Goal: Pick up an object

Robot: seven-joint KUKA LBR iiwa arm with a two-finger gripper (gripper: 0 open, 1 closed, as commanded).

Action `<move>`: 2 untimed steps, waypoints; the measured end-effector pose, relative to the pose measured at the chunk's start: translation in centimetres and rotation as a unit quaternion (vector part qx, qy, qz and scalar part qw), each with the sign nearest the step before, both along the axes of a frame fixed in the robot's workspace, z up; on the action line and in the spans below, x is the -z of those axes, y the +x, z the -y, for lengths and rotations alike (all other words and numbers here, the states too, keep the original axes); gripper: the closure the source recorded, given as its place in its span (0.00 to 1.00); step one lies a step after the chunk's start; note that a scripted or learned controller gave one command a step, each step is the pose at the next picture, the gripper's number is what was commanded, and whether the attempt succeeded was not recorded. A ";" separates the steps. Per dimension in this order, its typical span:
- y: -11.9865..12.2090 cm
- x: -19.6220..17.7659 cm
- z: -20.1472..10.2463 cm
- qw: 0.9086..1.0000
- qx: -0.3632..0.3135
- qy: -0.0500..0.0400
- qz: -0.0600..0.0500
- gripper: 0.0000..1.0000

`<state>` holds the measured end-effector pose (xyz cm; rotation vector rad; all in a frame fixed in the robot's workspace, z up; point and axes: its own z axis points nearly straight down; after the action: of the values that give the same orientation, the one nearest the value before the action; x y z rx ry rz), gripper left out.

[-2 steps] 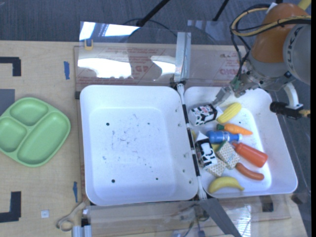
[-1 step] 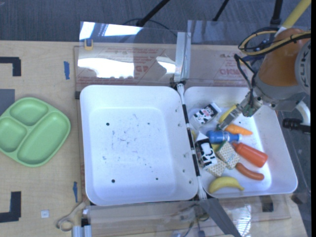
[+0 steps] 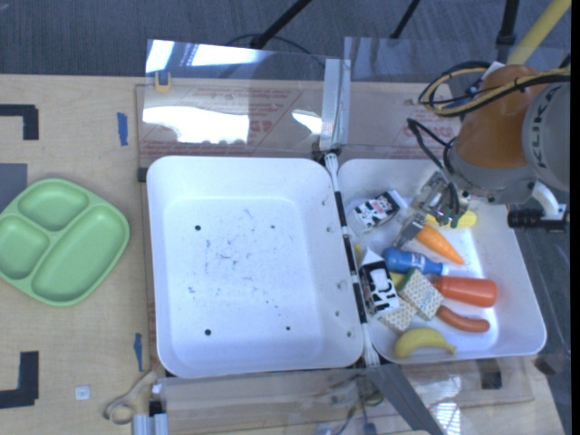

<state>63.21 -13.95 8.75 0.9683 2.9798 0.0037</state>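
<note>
bench bins: right bin (image 3: 530, 320) holds toy food; claw (image 3: 419, 227) parted narrowly over carrot (image 3: 440, 245).

— What does your arm (image 3: 507, 134) look like?
— Grey shell with a bulbous orange band above the wrist, yellow and black cables (image 3: 462, 84) looping over it, and a metallic pincer (image 3: 433, 208) below — black lettering on its side.

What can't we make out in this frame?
- Gripper, camera view: too small and blurred against the clutter to tell its state or whether it touches the orange carrot.
- Black-and-white object, camera view: partly hidden by the right bin's left wall.
- Cracker, camera view: overlapped by neighbouring toys; its full outline is unclear.
- Arm, camera view: cut off by the right edge.
</note>
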 end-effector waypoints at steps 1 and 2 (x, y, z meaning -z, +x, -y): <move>-3.9 0.1 3.7 1.000 -0.009 0.000 -0.002 0.00; -3.6 -1.2 3.7 1.000 -0.009 0.000 0.003 1.00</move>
<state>59.61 -17.61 9.94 0.9406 2.9821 0.0075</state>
